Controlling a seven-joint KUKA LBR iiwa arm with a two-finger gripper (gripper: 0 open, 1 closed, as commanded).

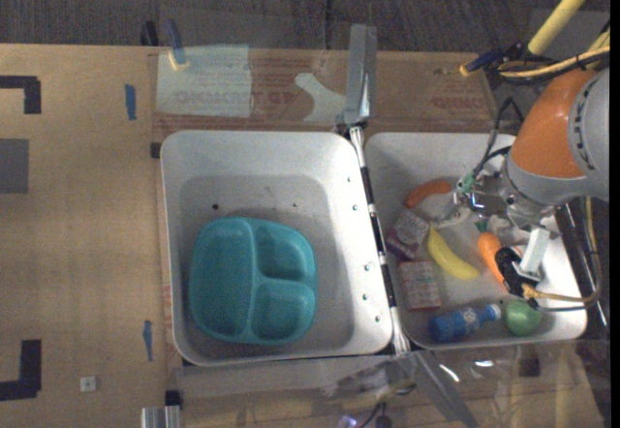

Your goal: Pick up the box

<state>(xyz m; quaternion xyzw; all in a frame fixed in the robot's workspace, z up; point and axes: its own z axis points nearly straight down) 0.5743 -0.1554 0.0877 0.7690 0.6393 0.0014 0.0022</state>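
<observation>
Orange and grey, the arm [567, 140] comes in from the right over the right-hand bin [387, 160], and its gripper [481, 198] hangs low near the middle of that bin. Whether it is wide, narrow or holding anything cannot be told from this slanted look down, because the wrist body and cables cover that part.

Just left of the gripper lies an orange-red rounded item [429, 191]. Below it a yellow banana [451, 257] lies on a slant, and beside that, to the right, a small orange carrot-like piece [488, 247].

The box [420, 284], a small reddish-brown carton with a printed face, lies flat on the bin floor at the left side, below and to the left of the gripper, well apart from it, with the banana in between. Its print is too small to read. Just above the box, against the left wall, sits a crumpled packet [408, 230] with dark purple and pale markings, also unreadable.

Along the near wall lie a blue bottle [463, 321] on its side and a green apple-like ball [523, 319].

The left bin [184, 165] bears a teal divided plate [253, 281]. Beyond the bins, cardboard [208, 92] carries faint reddish lettering, too washed out to make out.
</observation>
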